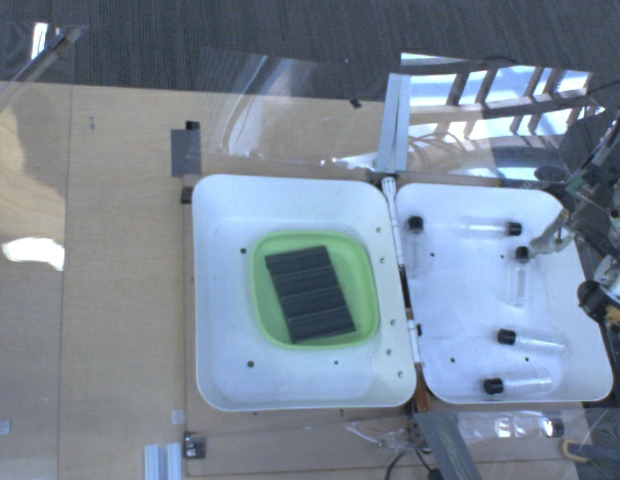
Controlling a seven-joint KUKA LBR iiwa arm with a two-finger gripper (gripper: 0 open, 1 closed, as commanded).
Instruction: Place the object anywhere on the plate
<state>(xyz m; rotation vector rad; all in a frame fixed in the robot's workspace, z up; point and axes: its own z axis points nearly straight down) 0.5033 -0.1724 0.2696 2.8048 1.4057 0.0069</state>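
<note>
On left bin (pixel 220 368): green plate (pixel 365 288) at centre, dark ribbed block (pixel 309 294) flat on plate | on right bin (pixel 460 298): clear tubes with black caps (pixel 517 338), scattered apart | at far right edge: gripper (pixel 550 236) over right bin rim, grip state unclear

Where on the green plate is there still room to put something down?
The dark ridged block covers the middle of the green plate. Bare strips run between the block and the plate's rim, widest on its right and left sides. In the right bin, clear black-capped tubes crowd the right side; its middle is barer.
</note>
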